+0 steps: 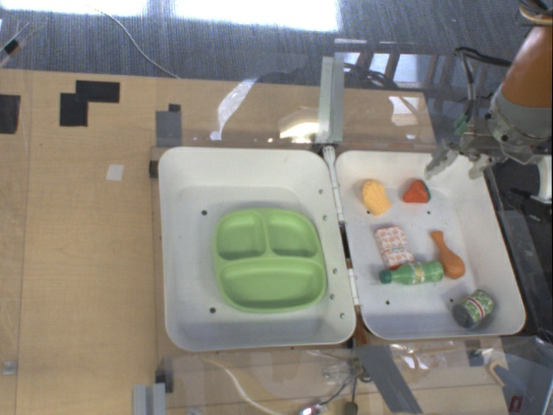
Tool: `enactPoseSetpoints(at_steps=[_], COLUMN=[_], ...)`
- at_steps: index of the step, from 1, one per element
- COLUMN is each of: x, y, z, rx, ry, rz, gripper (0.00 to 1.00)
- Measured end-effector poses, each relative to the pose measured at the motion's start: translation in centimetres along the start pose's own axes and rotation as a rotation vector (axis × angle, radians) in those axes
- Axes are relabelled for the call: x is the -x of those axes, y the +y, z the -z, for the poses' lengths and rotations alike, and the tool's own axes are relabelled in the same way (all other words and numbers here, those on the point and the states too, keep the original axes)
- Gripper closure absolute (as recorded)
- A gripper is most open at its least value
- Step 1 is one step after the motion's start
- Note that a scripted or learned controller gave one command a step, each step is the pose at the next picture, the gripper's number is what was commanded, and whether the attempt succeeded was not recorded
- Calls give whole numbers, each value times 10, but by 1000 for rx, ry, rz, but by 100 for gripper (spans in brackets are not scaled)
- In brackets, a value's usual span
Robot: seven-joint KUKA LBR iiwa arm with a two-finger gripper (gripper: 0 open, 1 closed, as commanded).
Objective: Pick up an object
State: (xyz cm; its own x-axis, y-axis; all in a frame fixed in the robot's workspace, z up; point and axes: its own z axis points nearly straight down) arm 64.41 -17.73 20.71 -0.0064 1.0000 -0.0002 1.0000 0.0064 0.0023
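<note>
Tool (455, 157) above right bin (510, 266), w/o object

On a pale wooden bench (78, 258), a shallow white bin (173, 232) with rounded corners, holding a green tray (270, 259) of three compartments, two small ones on the far side and one long one on the near side, lying flat near the bin's middle. Just beyond the bin's far right corner, an upright grey metal post (332, 102), and by its far left corner a small grey bracket (168, 128). Farther left on the bench, black block-shaped marks (86, 100) and a small pale patch (115, 173); beyond the bench, dark ribbed flooring (216, 50) crossed by a thin white cable (130, 33)
</note>
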Motion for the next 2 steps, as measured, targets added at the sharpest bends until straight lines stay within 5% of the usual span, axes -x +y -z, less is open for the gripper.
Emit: enactPoseSetpoints(at_steps=[1,2], x=[-24,-18], y=[26,-38], z=[-85,-116], rx=[0,12], ry=[0,-2], rz=[3,-4], gripper=[0,0])
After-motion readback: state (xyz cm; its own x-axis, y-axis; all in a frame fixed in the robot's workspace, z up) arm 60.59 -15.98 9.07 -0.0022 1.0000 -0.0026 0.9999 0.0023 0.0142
